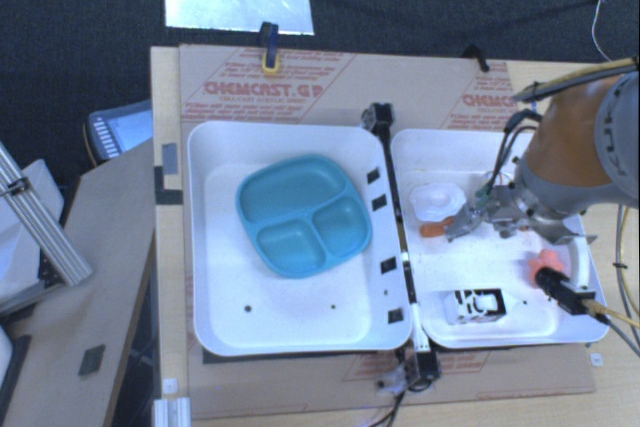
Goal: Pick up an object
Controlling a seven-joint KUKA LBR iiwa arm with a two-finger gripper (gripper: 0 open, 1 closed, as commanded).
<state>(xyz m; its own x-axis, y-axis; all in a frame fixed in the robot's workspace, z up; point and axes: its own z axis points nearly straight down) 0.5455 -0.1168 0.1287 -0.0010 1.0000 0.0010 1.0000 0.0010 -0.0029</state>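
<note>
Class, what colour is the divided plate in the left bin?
Light blue; the divided plate shows clearly in the camera view.

My arm (590, 150) is a thick rounded tube, orange-brown across its broad upper stretch and grey toward the wrist. Thin dark cables loop along its near side. My end effector (470, 220) is a small cluster of grey metal parts, too blurred to make out finer detail.
</note>
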